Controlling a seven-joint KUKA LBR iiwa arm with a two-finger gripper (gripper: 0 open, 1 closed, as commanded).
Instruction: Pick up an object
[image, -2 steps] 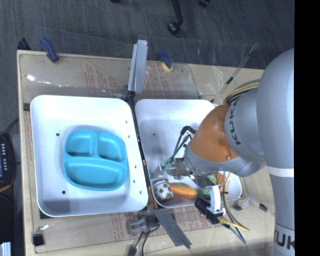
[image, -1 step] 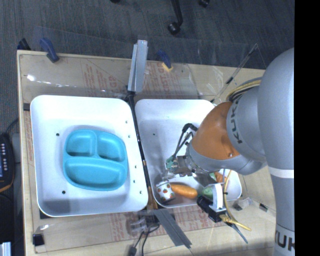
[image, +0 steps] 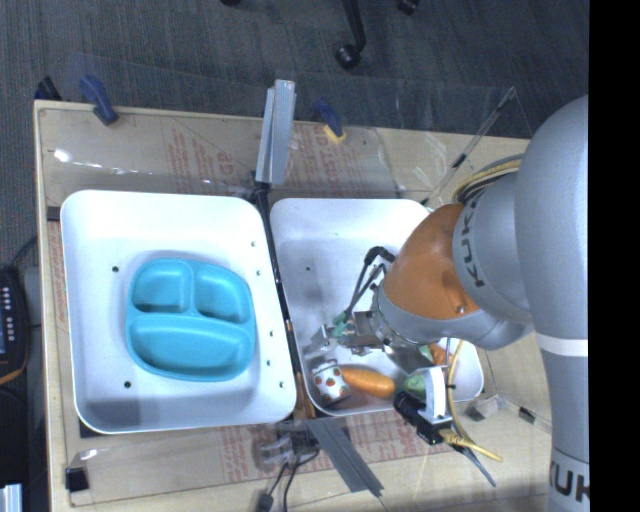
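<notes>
Orange carrot-shaped toy (image: 368, 381) is seen by the right white bin's (image: 300, 240) near edge, just beside the gripper (image: 335, 340); its grip state cannot be told.

Bright even light, slight softness

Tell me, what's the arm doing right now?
Gripper low in right bin, grip unclear. Carrot and small ball lie near it. Blue tray in left bin.
</notes>
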